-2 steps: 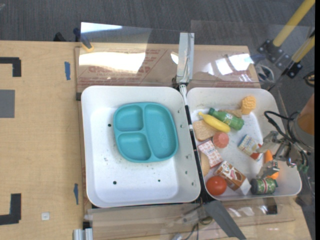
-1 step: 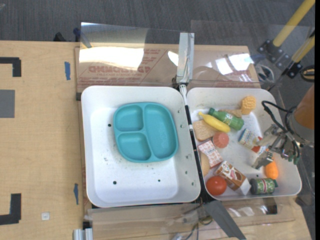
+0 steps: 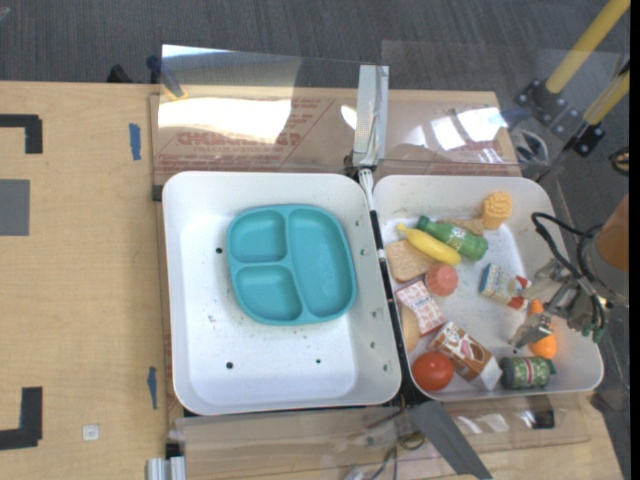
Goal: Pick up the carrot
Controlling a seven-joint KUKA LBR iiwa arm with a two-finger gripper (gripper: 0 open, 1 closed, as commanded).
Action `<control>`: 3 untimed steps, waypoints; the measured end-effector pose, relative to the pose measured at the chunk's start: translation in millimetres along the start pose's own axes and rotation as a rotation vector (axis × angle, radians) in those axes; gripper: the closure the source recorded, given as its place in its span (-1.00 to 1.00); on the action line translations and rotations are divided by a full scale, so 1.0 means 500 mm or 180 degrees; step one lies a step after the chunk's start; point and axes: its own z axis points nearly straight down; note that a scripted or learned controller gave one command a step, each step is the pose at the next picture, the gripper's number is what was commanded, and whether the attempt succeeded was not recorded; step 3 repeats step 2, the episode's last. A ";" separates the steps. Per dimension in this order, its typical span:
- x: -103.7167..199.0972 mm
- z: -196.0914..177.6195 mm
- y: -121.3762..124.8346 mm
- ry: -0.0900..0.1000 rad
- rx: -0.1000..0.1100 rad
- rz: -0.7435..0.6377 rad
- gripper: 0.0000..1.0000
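Worktop w/ two white bins; right bin is cluttered. We see the gripper low at its right side, right over the carrot, which pokes out just below-right. Gripper's state: can't tell.
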 end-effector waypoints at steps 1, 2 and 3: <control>-0.011 -0.026 0.002 -0.0060 0.0001 -0.0001 1.00; 0.047 -0.220 0.055 0.0115 0.0034 0.0410 1.00; 0.047 -0.220 0.055 0.0115 0.0034 0.0410 1.00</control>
